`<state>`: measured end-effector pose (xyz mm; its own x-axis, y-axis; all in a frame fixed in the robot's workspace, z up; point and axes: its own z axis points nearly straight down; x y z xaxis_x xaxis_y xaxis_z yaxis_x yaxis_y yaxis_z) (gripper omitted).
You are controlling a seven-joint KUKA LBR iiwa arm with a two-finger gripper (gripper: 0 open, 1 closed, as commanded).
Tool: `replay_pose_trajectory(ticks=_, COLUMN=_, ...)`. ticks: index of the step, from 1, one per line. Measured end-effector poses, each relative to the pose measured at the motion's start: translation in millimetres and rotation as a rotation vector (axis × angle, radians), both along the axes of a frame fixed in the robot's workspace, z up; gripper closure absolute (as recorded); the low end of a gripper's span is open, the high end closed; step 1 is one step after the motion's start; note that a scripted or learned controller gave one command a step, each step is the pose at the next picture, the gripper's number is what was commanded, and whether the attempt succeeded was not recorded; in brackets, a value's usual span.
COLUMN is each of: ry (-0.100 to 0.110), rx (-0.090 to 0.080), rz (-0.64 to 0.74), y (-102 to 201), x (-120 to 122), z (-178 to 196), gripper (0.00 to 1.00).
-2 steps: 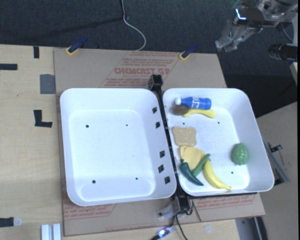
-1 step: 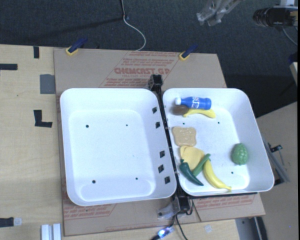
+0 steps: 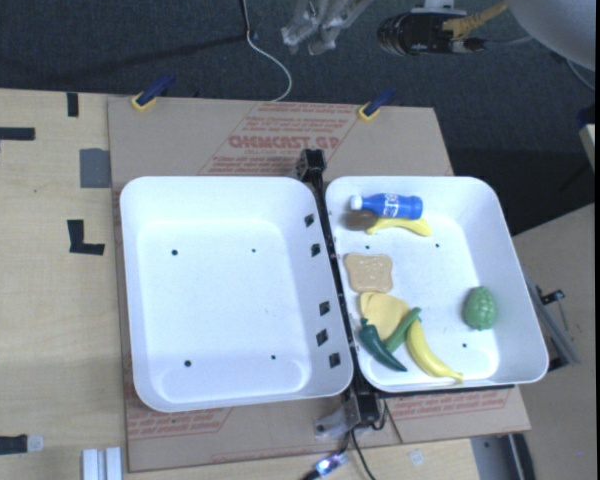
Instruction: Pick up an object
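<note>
Two shallow white bins are seen side by side on a cardboard sheet (image 3: pixel 280 143) at mid-frame, the left bin (image 3: pixel 145 268) larger in view than the right bin (image 3: pixel 500 228). Gathered in the right bin are a long banana (image 3: pixel 428 353), a yellow slice (image 3: pixel 380 311), a slice of toast (image 3: pixel 369 271), a green pepper (image 3: pixel 388 340), a green round piece (image 3: pixel 480 308), a blue bottle (image 3: pixel 392 206) and a small banana (image 3: pixel 400 227). The gripper (image 3: pixel 318 23) is held at the top of the frame, well apart from the bins, and nothing is seen between its fingers, though how far they are spread cannot be told.

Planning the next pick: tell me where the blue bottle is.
The blue bottle lies on its side at the far end of the right bin, just above a yellow banana.
</note>
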<state>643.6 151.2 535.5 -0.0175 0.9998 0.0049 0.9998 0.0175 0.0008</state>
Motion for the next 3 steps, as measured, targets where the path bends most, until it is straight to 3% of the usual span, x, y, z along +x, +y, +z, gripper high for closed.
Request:
replay_pose_trajectory(ticks=1, ry=0.003, rx=-0.002, rz=-0.005, y=87.0, x=-25.4, z=-1.6, gripper=1.0)
replay_pose_trajectory(ticks=2, ry=0.021, rx=-0.013, rz=-0.017, y=81.2, x=-61.7, z=-207.0, gripper=1.0)
replay_pose_trajectory(ticks=3, ry=-0.012, rx=0.002, rz=-0.013, y=82.6, x=-84.6, z=-64.1, gripper=1.0)
